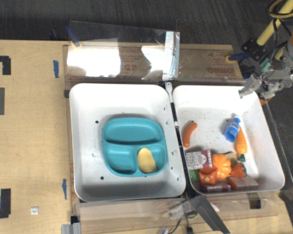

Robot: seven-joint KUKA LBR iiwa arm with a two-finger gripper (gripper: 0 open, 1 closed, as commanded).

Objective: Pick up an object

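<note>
Hovering beyond the right bin's (263, 112) far right corner, your gripper (263, 84), grip state unclear, leaves the toy hot dog (188, 133) reachable.

Little can be read here. The cardboard panel (212, 65) behind the bins bears red printed lettering, too blurred to make out. The small carton (199, 159) in the right bin (268, 130) carries a printed label, its words too small to read.
</note>
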